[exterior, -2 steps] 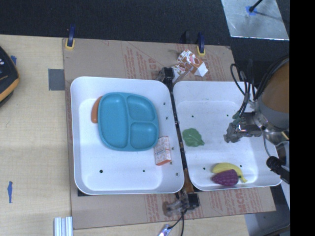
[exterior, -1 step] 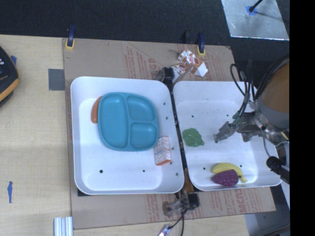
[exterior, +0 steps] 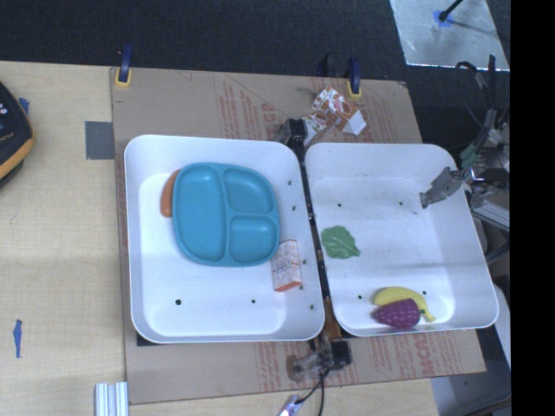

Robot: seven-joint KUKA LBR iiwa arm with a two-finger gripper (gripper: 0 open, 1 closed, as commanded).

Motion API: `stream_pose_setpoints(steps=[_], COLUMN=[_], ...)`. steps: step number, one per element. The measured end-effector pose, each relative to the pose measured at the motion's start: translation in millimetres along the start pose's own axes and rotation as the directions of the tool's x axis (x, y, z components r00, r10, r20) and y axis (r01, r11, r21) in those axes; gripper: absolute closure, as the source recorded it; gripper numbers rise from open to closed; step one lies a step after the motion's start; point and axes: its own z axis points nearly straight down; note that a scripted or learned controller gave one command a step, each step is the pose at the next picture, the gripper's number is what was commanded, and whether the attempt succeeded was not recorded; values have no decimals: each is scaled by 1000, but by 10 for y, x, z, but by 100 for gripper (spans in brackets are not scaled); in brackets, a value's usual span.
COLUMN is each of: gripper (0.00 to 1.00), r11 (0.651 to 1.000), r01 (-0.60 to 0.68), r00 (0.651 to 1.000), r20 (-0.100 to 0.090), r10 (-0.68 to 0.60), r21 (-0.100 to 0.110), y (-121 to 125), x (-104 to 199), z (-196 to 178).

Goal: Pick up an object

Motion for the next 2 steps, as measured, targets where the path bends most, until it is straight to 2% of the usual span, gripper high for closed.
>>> stream_pose_setpoints(steps=[1, 2], gripper=[0, 0], r11=[1000, 1000], r01=[3, 0], r00=[1000, 1000], r20=[0, 1], r10=[-3, 0], r21=[2, 0], y=[-413, -167], x=[672, -114], z=[1750, 574])
